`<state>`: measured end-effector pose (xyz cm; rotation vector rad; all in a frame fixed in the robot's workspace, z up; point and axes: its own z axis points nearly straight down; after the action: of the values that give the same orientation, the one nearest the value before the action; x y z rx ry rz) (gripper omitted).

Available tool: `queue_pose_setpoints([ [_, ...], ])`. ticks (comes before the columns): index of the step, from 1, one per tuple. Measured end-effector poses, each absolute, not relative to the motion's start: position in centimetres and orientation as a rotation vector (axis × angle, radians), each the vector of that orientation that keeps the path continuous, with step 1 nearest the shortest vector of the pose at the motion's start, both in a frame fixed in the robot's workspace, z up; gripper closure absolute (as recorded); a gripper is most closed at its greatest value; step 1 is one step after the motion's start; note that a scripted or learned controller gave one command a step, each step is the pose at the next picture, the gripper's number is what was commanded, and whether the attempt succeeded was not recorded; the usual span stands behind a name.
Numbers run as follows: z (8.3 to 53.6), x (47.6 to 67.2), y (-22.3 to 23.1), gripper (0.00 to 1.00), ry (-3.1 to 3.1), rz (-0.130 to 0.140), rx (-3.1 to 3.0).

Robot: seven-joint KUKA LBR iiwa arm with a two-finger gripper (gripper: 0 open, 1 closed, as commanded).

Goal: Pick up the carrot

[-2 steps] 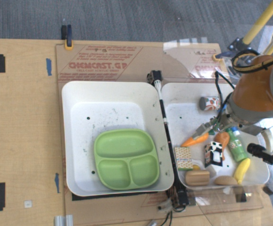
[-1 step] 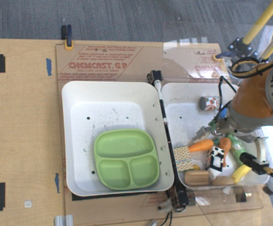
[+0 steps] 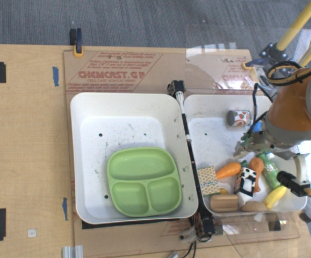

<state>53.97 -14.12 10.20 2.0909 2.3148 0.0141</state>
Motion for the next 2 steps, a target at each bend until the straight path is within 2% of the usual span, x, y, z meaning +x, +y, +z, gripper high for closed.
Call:
queue_pose_setpoints([
  [1, 10.1, 53.9, -14.1, 0.0, 2.316, 0.012, 2.092],
  [2, 8.9, 50.3, -10.8, 0.0, 2.42, 0.009, 1.969],
])
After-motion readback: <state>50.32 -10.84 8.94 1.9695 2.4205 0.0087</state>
